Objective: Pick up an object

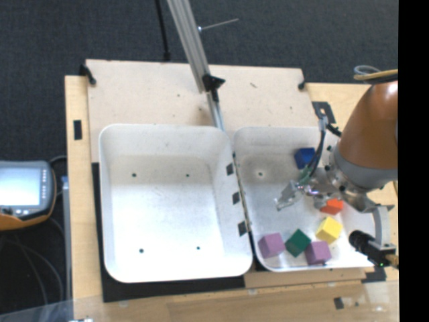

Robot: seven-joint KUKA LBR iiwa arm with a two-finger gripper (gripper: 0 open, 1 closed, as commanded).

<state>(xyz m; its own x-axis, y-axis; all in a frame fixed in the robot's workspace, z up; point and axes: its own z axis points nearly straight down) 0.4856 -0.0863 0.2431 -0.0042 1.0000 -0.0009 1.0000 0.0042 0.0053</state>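
A pale wooden bench (79, 180) with a lighter board across its far half carries two shallow white plastic bins with rounded corners. The left-hand bin (110, 200) has a speckled, matte floor dotted with small dark holes. A ribbed aluminium rail (190, 35) slants down from the far side to meet the wall between the bins. From the right, the grey arm with its glossy orange band (372, 129) reaches over the right-hand bin (255, 146). Its metal tool (289, 196) hangs low over that bin's middle, apart from the blocks; whether it is released or clenched cannot be told, and no block is seen in its grip. The small foam-like blocks lie in the right-hand bin: a blue cube (305, 157) towards the far side beside the arm's cables, an orange block (332, 206) just right of the tool, and a near-side cluster of a yellow cube (329, 229), a purple cube (271, 244), a green cube (297, 242) and a second purple cube (318, 252).
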